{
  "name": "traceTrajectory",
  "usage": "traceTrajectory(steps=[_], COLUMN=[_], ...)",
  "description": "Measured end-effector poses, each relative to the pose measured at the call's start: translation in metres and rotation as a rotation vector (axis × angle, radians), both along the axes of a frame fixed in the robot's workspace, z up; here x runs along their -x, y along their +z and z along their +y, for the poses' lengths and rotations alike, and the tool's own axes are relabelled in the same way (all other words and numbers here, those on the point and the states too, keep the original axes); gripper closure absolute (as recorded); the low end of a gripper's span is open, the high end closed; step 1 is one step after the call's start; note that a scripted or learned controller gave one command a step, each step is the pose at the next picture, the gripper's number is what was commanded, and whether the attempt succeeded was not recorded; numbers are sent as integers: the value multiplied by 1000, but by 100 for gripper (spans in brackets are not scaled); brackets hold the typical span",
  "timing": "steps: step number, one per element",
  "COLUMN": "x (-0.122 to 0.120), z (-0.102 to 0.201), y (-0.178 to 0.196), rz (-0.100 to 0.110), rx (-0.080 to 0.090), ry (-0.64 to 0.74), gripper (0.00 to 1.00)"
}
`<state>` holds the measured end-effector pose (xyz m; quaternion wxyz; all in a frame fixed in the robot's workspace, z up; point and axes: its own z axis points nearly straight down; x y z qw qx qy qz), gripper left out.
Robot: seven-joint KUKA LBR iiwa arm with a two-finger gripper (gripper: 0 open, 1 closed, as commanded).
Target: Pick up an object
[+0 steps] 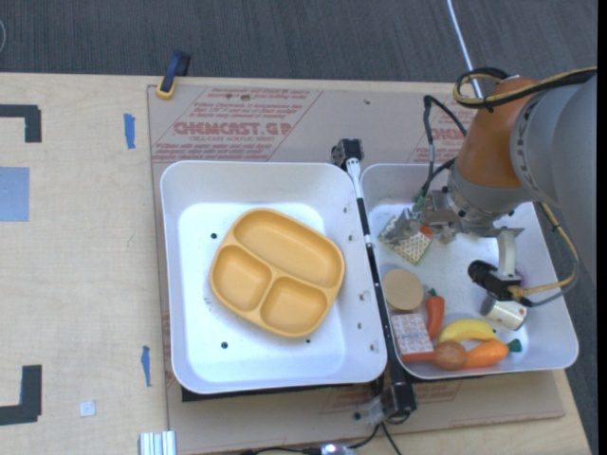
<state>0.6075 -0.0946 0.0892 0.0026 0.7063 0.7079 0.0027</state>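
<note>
Right bin (455, 278), upper-left part: looked mid-grasp, with gripper (408, 227) down at the waffle (413, 247), touching or just above, open-or-closed state unreadable; next needed a confirmed clamp, then a straight lift clear of the cookie (403, 290).

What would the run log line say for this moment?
pincer over right bin | nearest: waffle piece | divided plate in left bin
</note>
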Motion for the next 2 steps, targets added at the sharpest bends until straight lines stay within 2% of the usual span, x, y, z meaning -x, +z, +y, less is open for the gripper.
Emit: traceTrajectory(steps=[2], x=[24], z=[0], y=[1], rz=[-6], rx=[2], ry=[-3], gripper=[0])
